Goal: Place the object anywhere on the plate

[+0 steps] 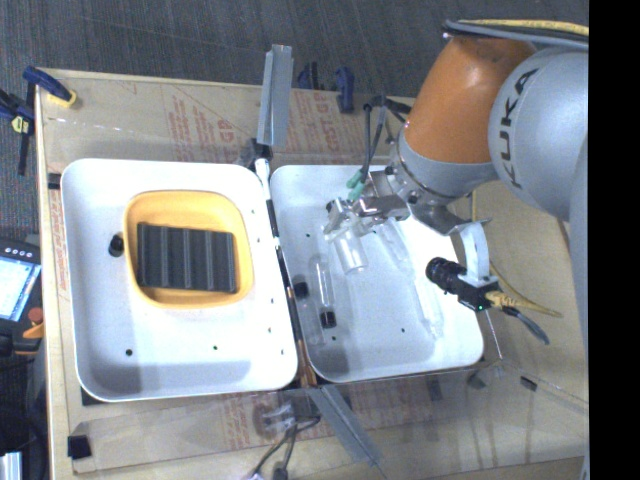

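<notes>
We see a table (150,103) with a pale brown, board-like top printed with faint red lettering, and on it two shallow white bins with rounded corners and smooth, slightly glossy walls. The left bin (90,348) holds the plate (188,243), a yellow-orange rounded rectangle with a raised rim; a dark grey ribbed slab (187,257) with parallel grooves lies across its middle. A small black round thing (116,246) sits in the same bin just left of the plate, apart from its rim.

The right bin (400,343) holds clear, glassy items that are hard to separate from the white floor: a transparent cup-like piece (349,253) near the far middle and a slim clear tube (322,286) with a dark end at the left side, lying lengthwise from far to near. We cannot tell which of these is the task's object, but all lie in the right bin, well apart from the plate.

The arm (545,133) comes in from the right, thick and smooth grey with a broad glossy orange band (460,98) above the wrist, bent down over the far part of the right bin. Its tool (358,208) hangs at the far left area of that bin, just above the clear cup-like piece; we cannot tell how its fingers stand. A black knob-like fitting (450,275) sticks out over the bin's right side.

Blue clamps (48,83) grip the table's far edge.
</notes>
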Controlling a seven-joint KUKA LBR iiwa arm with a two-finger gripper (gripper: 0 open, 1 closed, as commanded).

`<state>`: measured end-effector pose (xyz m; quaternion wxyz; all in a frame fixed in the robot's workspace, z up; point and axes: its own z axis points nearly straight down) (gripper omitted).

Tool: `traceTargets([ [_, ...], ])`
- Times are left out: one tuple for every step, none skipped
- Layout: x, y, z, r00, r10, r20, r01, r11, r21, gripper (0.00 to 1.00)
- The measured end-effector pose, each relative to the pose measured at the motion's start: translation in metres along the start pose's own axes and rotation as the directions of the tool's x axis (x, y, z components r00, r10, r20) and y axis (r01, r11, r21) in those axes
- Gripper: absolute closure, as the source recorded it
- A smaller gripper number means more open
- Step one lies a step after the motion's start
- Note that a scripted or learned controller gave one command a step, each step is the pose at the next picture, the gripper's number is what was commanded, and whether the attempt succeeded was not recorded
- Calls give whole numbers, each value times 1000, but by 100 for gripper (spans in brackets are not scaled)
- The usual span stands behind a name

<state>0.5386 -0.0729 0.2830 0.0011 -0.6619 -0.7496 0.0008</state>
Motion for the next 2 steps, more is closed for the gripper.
traceTargets([
  [68, 53, 34, 971, -241, 0, 241, 971, 0, 100],
  [68, 53, 34, 971, -240, 0, 240, 971, 0, 0],
])
